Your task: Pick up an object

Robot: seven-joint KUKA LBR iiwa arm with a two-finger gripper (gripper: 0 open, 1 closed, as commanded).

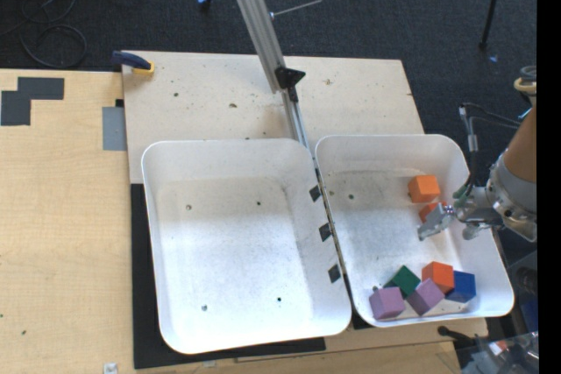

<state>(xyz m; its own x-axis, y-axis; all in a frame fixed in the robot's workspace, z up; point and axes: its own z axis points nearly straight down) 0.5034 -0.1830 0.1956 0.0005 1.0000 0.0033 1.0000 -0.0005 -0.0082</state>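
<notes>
The grey two-finger gripper hovers in the right shallow white bin, just below the small orange foam cube (likely its target), its grip impossible to tell.

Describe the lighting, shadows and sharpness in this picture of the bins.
Camera view: even, soft light; the white bins show no harsh glare, just faint shading along their walls. The blocks cast small soft shadows. The gripper looks a little blurred; the dark floor beyond the bench is dim.
</notes>
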